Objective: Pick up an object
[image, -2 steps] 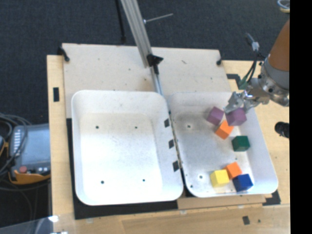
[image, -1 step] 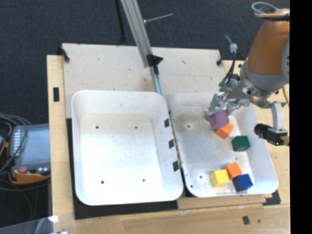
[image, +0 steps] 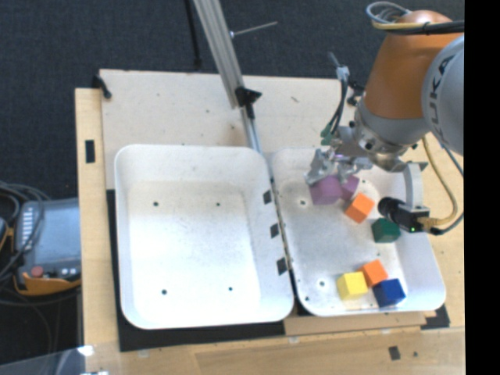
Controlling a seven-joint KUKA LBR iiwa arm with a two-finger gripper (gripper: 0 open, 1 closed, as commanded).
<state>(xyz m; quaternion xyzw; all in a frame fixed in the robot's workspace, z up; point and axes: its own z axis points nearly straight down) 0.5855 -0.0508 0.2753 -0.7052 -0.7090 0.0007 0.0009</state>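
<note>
My gripper (image: pixel 331 175) hangs over the back of the right bin (image: pixel 312 248), reaching down from the orange-banded wrist. A purple block (image: pixel 327 191) sits between its fingers, just under the wrist, and the fingers look closed on its sides. I cannot see whether the block is lifted off the bin floor. An orange block (image: pixel 360 208) lies right beside it and a dark green block (image: pixel 385 230) is a little further right. Near the front right corner lie a yellow block (image: pixel 352 285), a small orange block (image: pixel 375 271) and a blue block (image: pixel 389 292).
The left bin (image: pixel 195 233) sits beside the right one, the two sharing a raised rim in the middle. A slanted metal post (image: pixel 226 53) rises from behind the bins. A black cable fitting (image: pixel 394 208) hangs off the arm near the green block.
</note>
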